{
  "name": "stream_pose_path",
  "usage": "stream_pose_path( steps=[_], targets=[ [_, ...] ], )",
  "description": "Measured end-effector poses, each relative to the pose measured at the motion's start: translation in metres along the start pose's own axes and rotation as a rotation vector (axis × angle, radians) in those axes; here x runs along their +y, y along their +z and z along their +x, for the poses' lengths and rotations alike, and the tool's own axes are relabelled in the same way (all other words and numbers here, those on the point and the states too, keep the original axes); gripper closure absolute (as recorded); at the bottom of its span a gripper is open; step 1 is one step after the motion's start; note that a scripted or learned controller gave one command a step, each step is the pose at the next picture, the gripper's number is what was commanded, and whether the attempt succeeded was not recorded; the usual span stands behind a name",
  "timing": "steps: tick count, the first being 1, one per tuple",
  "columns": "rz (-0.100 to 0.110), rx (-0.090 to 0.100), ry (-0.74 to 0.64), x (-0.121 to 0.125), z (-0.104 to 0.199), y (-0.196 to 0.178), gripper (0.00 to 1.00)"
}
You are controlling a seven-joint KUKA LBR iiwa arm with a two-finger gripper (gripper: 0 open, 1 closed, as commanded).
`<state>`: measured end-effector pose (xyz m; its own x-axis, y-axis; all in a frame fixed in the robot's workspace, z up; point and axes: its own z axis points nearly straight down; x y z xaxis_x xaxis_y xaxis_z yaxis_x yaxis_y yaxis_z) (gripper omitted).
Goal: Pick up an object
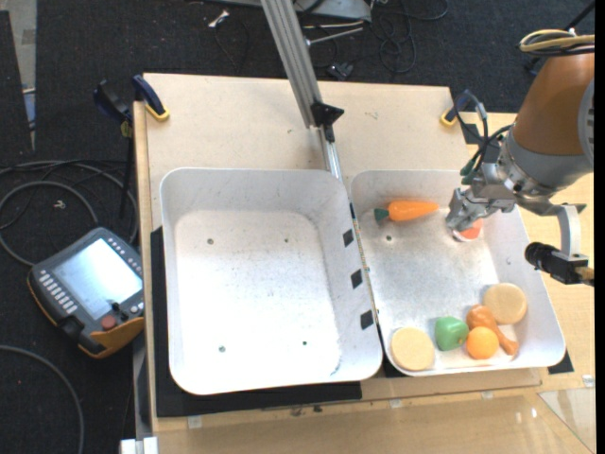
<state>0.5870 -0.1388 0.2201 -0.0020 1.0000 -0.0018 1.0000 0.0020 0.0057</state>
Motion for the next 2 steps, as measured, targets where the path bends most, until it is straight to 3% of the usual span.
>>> stream_pose_path(
  steps=[2],
  targets=[
    [0.006, 0.004, -0.007, -0.013, 0.111, -0.021, 1.0]
  ],
)
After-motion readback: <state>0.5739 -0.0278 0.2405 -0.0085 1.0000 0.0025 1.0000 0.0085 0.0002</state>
